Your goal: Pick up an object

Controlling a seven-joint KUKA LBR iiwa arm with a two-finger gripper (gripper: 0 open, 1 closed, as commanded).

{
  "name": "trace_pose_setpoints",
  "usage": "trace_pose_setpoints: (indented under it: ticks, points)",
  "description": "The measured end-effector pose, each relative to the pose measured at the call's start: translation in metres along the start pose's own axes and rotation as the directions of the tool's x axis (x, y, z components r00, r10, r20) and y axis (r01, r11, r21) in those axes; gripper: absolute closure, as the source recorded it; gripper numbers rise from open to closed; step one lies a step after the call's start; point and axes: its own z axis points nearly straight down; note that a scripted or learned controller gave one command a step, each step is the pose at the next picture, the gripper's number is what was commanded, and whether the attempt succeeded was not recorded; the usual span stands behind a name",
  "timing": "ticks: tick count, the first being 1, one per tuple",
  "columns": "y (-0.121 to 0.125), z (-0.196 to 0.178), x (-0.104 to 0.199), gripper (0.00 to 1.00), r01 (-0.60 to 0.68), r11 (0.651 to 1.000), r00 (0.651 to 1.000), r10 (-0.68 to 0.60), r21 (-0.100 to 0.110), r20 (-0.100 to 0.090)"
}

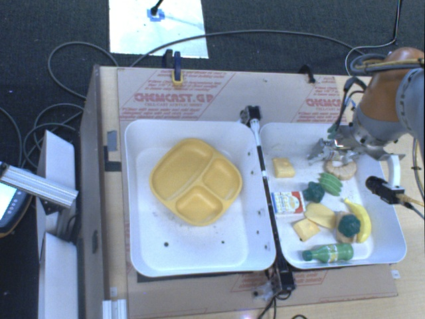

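Item: grey two-finger gripper (330, 150), low over the far part of the right-hand shallow white bin (396, 244), metal fingers (317, 153) spread, nothing between them; tan ring-shaped biscuit (342, 170) lies just beside it, contact unclear. Also in that bin: pale yellow cheese block (283, 168), green ridged vegetable (330, 183), red-and-white carton (287, 203), yellow banana (359, 215), green bottle (329, 252); smaller pieces are hard to identify. Left-hand white bin (149, 254) holds a yellow compartment tray (196, 181); both bins rest on a cardboard-covered bench (199, 95) over dark carpet (53, 12).
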Motion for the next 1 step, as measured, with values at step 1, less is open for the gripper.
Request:
trace_pose_setpoints:
  ticks: [1]
  points:
    - [-0.0421, 0.0424, 0.0388, 0.0, -0.001, 1.0, 1.0, 0.001, 0.005, -0.002]
